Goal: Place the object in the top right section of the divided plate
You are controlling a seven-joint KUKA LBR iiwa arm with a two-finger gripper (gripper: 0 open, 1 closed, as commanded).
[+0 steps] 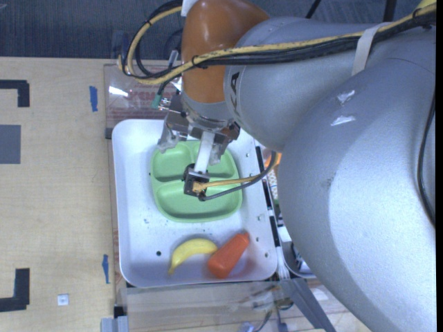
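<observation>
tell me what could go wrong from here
1. The tool sits over the green plate while the banana and carrot lie outside it in the white bin; a release now might place nothing.
2. The banana and carrot lie close together, so grasping one may knock the other.
</observation>
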